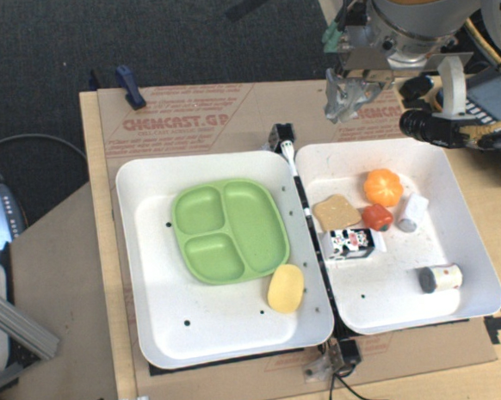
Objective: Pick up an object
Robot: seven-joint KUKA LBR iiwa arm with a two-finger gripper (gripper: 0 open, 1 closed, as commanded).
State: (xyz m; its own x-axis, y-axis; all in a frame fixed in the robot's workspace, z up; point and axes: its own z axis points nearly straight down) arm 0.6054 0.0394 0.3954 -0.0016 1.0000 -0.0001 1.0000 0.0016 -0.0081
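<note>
Pincer [349, 101]: raised above the bench, beyond the far rim of the right bin [468, 221]; fingers point down, nothing between them; whether spread or pressed together cannot be told. Arm [425, 0]: enters from upper right.

Right bin contents: orange [382, 186]; red tomato [376, 218] touching it; tan bread slice [335, 211]; black-and-white carton [351, 243]; white cylinder with dark end [439, 278], well apart near the front.

Left bin [142, 246]: green divided plate [229, 231]; yellow lemon [285, 289] at its near corner.

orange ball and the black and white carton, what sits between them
In the camera view, a small red tomato-like piece lies between the orange ball and the black and white carton, touching the ball's lower edge.
</note>
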